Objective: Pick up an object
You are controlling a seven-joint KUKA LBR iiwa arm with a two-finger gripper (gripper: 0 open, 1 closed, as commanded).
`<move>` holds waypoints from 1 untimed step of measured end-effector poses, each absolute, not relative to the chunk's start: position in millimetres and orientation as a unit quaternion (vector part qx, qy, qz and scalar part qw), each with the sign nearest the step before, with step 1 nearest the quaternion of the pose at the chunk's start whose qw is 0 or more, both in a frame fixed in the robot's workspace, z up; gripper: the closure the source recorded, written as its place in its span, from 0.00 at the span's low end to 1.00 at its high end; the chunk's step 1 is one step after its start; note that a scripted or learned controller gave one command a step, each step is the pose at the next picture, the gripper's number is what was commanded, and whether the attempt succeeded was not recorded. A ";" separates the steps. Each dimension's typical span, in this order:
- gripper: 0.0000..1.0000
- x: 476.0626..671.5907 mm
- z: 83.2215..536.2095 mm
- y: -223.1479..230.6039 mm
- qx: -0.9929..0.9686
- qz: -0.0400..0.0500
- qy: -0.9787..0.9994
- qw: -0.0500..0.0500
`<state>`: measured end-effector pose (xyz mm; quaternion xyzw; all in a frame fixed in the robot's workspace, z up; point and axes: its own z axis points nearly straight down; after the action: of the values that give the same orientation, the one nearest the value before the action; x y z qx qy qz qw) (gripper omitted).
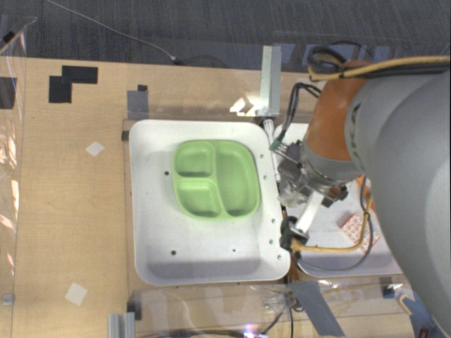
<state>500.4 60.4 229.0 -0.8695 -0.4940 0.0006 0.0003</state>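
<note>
Grey and bulky, the arm [402, 153] fills the 3 o'clock side of the view and reaches in over the right bin [335, 225]. Its tool [299, 189] hangs by the wall that the two bins share. Whether the tool is wide or narrow I cannot tell, because the wrist hides its working end, and nothing can be seen held in it.

By that, the pick looks not yet done. The green divided tray [215, 178] lies flat in the left bin [197, 259], untouched and apart from the tool, which is toward 3 o'clock from it. A small red-and-white packet [354, 224] lies in the right bin, toward 4 o'clock from the tool and partly under the arm; it too lies loose. Both bins rest on the wooden surface [63, 210]. What is left, I judge, is the whole grasp: choosing a thing, closing on it and lifting.

The tray sits near the middle of its bin, a little toward 12 o'clock. Its outline is close to square with rounded corners, so its long axis is weak; if anything it runs from about 9 to 3. The one large compartment is on the 3 o'clock side, running from 12 to 6, and the two small ones are on the 9 o'clock side. It faces open side up.
</note>
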 end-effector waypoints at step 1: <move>1.00 488.3 295.1 67.7 -0.722 -0.003 -0.692 -0.002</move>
<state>488.3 67.7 295.1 -0.7220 -0.6919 -0.0030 -0.0019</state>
